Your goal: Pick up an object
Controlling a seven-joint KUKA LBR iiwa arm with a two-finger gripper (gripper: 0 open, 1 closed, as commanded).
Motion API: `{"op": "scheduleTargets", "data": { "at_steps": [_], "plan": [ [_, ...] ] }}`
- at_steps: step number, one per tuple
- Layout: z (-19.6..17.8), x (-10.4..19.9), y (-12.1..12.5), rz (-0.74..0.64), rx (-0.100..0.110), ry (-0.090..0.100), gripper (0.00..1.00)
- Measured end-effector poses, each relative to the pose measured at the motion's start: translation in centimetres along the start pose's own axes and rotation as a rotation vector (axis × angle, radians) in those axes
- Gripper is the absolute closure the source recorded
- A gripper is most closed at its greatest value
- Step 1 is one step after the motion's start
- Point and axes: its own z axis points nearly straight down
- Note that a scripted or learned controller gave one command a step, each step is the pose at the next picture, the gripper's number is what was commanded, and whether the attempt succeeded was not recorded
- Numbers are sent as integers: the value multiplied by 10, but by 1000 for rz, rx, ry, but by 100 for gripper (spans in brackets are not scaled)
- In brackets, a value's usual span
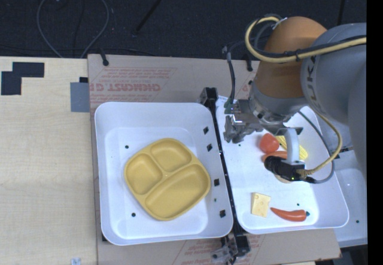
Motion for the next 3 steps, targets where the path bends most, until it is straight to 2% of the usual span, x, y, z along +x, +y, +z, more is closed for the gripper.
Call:
{"op": "scheduleTargets", "data": {
  "at_steps": [1,2,3],
  "plan": [
    [-1,41,16,0,-1,-1,100],
    [-1,85,22,0,0,0,100],
    [-1,83,21,1,1,-2,0]
  ]
}}
